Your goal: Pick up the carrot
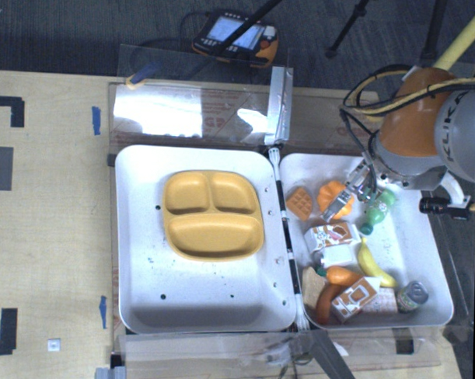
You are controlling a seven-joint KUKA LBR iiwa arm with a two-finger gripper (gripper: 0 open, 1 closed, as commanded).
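Note:
The carrot (342, 275), short and orange with a green end, lies in the right bin (433, 254) near its front. It sits between the milk carton (333, 236) and a small printed box (356, 298). My gripper (346, 198) hangs over the back of that bin, beside an orange lumpy toy (328, 194) and well behind the carrot. The grey arm with its orange band (411, 121) comes in from the upper right. Nothing is visibly held.
The right bin also holds a waffle (299, 202), a green bottle (373, 213), a banana (372, 263), a brown sausage (324, 303) and a can (413, 293). A yellow divided tray (213, 213) lies in the left bin (135, 220).

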